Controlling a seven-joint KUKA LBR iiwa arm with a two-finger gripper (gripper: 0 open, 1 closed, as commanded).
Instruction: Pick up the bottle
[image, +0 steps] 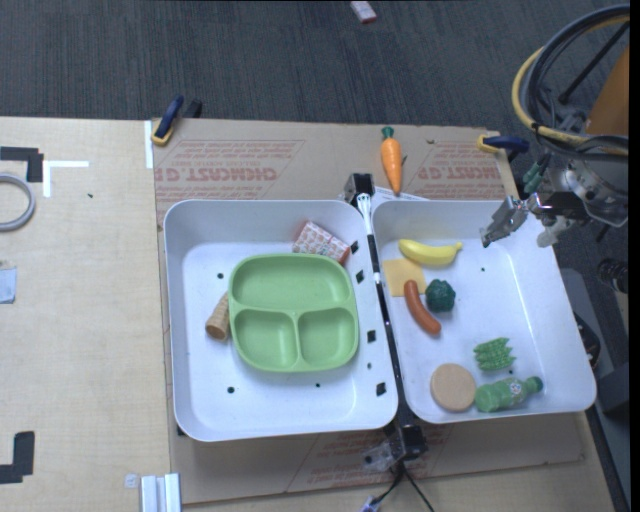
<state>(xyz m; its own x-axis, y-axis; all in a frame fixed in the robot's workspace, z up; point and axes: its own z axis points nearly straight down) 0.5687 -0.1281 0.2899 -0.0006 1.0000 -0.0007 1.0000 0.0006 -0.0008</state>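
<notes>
Right now I am seeing the green bottle (507, 393) lying on its side at the near right corner of the right bin (555, 300), just beside a round tan disc (453, 386). My gripper (520, 222) is hovering over that bin's far right rim, well apart from it; whether anything is being gripped, I cannot tell.

A pale wooden table (80, 330) stretches well left of the tool (515, 222), a brown cardboard sheet (240, 165) lying over it. Dark grey carpet floor (280, 50) runs beyond the table's far edge.
</notes>
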